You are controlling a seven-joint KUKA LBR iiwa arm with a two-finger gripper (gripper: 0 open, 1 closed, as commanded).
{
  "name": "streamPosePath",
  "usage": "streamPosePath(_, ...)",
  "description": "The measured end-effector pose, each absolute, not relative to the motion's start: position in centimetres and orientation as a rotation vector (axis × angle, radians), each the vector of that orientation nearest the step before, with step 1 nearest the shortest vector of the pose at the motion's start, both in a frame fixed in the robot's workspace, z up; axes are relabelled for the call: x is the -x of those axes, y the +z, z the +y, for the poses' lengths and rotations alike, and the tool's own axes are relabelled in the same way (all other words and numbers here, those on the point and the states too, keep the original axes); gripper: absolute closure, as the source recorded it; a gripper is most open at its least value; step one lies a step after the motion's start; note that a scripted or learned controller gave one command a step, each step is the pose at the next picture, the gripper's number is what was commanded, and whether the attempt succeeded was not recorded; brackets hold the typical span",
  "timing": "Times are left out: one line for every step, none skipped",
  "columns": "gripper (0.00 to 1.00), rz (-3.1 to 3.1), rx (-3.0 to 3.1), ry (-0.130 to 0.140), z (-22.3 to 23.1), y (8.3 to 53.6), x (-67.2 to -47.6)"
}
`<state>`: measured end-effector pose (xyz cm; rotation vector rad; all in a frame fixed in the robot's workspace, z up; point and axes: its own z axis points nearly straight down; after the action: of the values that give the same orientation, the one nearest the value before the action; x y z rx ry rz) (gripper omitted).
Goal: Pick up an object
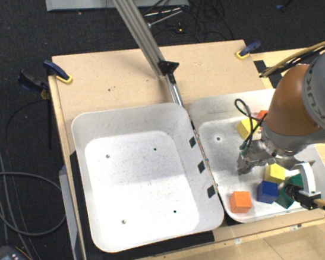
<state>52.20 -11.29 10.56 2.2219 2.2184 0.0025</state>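
My gripper [246, 163] hangs low over the middle of the right bin [217, 133], reaching in from the right under the orange-banded wrist. Just to its right lies a yellow block [274, 172]. Below that sit a blue block [267, 192] and a green block [288, 196]. An orange block [240, 201] rests near the bin's front edge, below and left of the gripper. Another yellow block [245, 128] lies behind the gripper, with a small red piece [262, 116] partly hidden by the arm. Nothing can be seen between the gripper's tips.
The left bin [136, 175] stands beside the right one, sharing a dividing rim with black clips [202, 166]. A slanted metal pole [143, 33] rises from the bench's back. Clamps sit at the back corners of the bench.
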Motion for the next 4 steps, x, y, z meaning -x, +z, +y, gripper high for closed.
streamPosePath(1.0,2.216,-2.22,0.004,-11.8,15.1,-51.7)
streamPosePath(1.0,2.22,-2.214,0.006,-11.5,20.9,-51.1)
streamPosePath(1.0,2.221,-2.213,0.005,-11.5,25.3,-51.3)
streamPosePath(1.0,2.228,-2.212,0.003,-8.0,24.9,-54.0)
